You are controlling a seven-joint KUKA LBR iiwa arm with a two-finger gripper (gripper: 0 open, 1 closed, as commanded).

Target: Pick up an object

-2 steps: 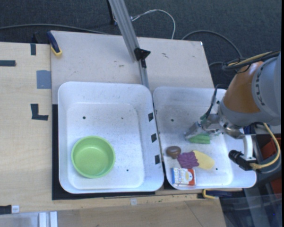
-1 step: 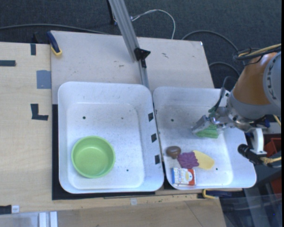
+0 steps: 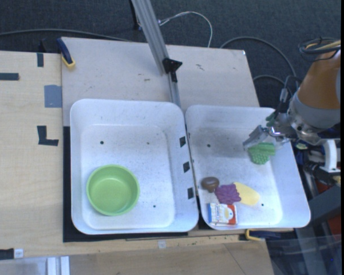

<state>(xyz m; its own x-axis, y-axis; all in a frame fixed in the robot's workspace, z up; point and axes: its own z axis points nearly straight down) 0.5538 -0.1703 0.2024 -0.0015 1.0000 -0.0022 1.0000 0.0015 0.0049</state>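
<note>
In the right bin (image 3: 286,211), a green bumpy object (image 3: 261,153) lies near the right wall. My gripper (image 3: 263,138) hangs directly over its upper edge and covers part of it, so I cannot make out whether it has hold of the object. Toward the bin's front lie a small brown round piece (image 3: 210,183), a purple toy (image 3: 228,193), a yellow piece (image 3: 249,196) touching the purple toy, and a small white and red carton (image 3: 222,213). A green bowl (image 3: 113,189) stands upright in the front left of the left bin (image 3: 131,110).
A grey metal pole (image 3: 154,33) slants down to the back rim between the two bins. Cables (image 3: 240,44) run over the bench behind the right bin. The arm's grey body with its orange band (image 3: 320,90) overhangs the right bin's right rim.
</note>
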